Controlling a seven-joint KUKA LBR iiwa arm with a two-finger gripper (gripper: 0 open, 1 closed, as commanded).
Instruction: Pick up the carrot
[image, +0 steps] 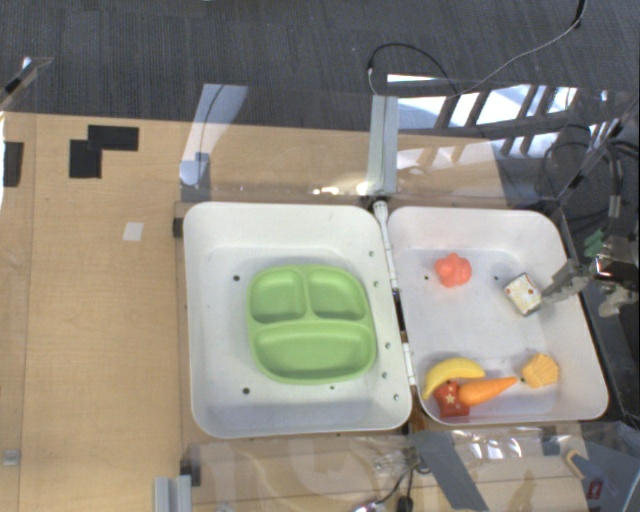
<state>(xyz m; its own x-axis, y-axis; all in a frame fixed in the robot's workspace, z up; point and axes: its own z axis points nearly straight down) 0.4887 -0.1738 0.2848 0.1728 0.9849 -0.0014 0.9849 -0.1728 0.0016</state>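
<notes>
The orange carrot (488, 390) lies along the front of the right bin (490, 230), its thick end against a small red item (452, 399). A yellow banana (449, 373) curves just behind that end. My gripper (558, 284) reaches in over the bin's right edge, well behind and to the right of the carrot. Its tip is next to a small white block (521, 294). Nothing of the carrot is near it.
A red-orange toy fruit (453, 270) sits mid-back in the right bin, and a yellow-orange piece (540, 371) lies right of the carrot's tip. The left bin (215, 300) holds a green divided plate (311, 323). Cables and frame parts crowd the back right.
</notes>
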